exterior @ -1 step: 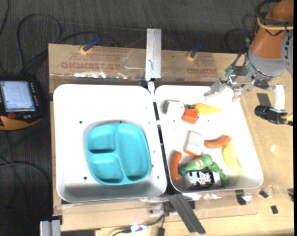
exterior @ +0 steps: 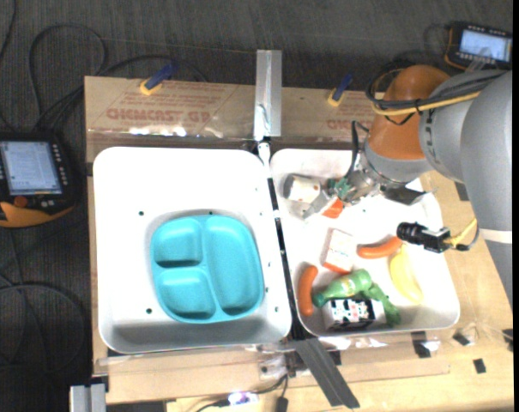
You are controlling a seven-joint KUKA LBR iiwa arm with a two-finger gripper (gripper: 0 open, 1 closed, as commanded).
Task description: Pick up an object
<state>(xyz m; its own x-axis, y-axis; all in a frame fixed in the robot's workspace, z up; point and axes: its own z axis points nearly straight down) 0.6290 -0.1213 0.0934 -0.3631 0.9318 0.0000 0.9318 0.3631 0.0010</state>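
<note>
A: Camera view, from above. We log the hand (exterior: 349,187) at the upper middle of the right bin (exterior: 443,316), low over a small cluster: a grey-white cup-like piece (exterior: 300,189) lying on its side and an orange-red scrap (exterior: 334,207) just below the fingertips.

B: Grip state?

A: We cannot tell; the wrist and clutter blur together there, and we see nothing clearly pinched between anything. We would not log a hold.

B: So the likely target is that cluster. How would it handle?

A: We judge the cup-like piece light, stiff and smooth, prone to rolling or skidding if nudged. Best taken across its narrow body, not by the rim. The scrap looks thin and flat, hard to get under.

B: Other candidates?

A: Lower in the same bin: a white card or box (exterior: 337,251) at centre, an orange sausage shape (exterior: 379,248) to its right, a banana (exterior: 404,278) near the right wall, a carrot (exterior: 306,287) by the left wall, and a green bottle-like toy (exterior: 355,286) lying over a dark patterned box (exterior: 352,312). We take these for light plastic toys, rounded and slippery; grip each across the middle.

B: Left bin (exterior: 122,178)?

A: A teal divided tray (exterior: 208,266), broad and shallow, awkward for two fingers.
</note>
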